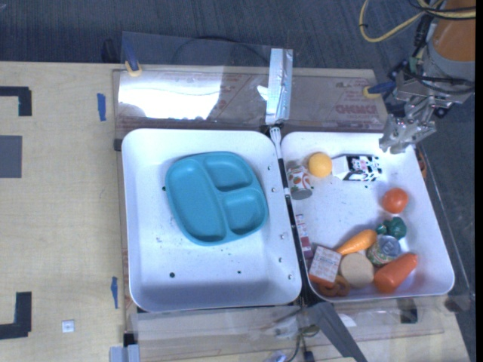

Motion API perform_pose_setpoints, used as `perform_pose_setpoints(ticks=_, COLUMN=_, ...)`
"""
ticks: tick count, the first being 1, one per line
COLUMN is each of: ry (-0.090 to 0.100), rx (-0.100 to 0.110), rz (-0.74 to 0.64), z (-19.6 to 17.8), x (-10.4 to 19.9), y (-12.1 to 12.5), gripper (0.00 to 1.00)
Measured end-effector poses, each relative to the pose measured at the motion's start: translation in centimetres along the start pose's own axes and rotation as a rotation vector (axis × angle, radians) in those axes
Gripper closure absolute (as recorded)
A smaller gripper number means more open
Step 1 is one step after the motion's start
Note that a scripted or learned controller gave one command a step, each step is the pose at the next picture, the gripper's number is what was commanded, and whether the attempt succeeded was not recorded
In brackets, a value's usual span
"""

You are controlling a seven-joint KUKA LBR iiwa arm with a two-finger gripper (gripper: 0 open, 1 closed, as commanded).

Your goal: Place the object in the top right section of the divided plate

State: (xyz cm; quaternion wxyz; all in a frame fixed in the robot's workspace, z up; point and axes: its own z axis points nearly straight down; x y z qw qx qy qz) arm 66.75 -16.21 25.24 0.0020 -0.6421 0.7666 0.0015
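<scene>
Our claw [405, 133] hangs over the far right corner of the right bin [441, 236], and we cannot tell from here whether it is apart or together; nothing shows between its tips. The task names no particular object, so we take it to be one of the items in that bin.

The main risk we see is the crowding. Near the front of the bin a carrot [357, 241], a larger orange vegetable [395, 271], a round biscuit-like disc [357, 269], a small can [386, 248], a green piece [393, 228] and a printed packet [325, 263] lie touching, so a grab there could catch two things or knock one aside. The lemon [320, 164] is round and may roll away.

The blue divided plate [217, 196] sits tilted in the left bin [143, 225], so a drop could land in the wrong section.

We count two bins, one plate with three sections, one lemon, one tomato [395, 200], one cup [299, 179], one black-and-white toy [362, 167].
</scene>
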Motion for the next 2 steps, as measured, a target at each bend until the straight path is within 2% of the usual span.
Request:
perform_pose_setpoints(ticks=1, ry=0.001, rx=-0.001, rz=-0.339, z=1.9, x=-4.3, y=2.3, gripper=1.0)
perform_pose_setpoints(ticks=2, ry=0.0, rx=0.005, rz=-0.279, z=2.3, x=-4.0, y=0.7, gripper=1.0)
